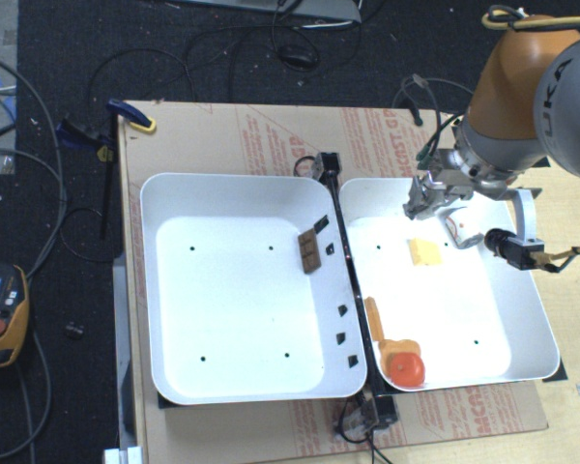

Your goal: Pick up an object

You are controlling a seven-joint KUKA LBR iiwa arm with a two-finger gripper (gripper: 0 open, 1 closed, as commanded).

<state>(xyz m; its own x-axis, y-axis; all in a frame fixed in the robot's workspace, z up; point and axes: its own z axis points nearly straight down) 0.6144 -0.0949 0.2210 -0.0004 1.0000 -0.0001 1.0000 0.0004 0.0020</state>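
Hovering gripper point(427, 204) sits just far of yellow block point(424, 251) in right bin point(532, 307), probably lining up a grab; claw state unclear.

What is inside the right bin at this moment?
In the right bin: a pale yellow block, a red ball at the front-left corner, an orange strip beside it. The pincer covers the floor beneath it.

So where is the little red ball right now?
The red ball sits in the right bin, down in its near-left corner by the divider between the bins, touching an orange piece and well below the yellow block.
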